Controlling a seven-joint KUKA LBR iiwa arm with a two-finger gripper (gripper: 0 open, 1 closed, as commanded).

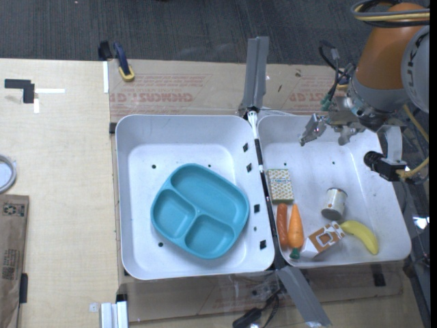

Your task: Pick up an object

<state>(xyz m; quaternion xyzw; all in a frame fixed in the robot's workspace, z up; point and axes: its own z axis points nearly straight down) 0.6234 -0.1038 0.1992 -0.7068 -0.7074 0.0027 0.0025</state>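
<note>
Hand [328, 130] open and holding nothing, above right bin's [382, 253] far edge, can [334, 203] well below it

I work in a robotics lab: my bench [54, 156] is bare plywood and cardboard [177, 91], with two white bins [126, 203] clamped side by side above dark carpet [205, 12].

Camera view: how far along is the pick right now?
Nothing looks picked. The hand sits over the right white bin's far edge with nothing between its fingers. The silver metal can, yellow banana, orange carrot and small cartons all lie on the bin floor. Descent, grasp and lift remain.
</note>
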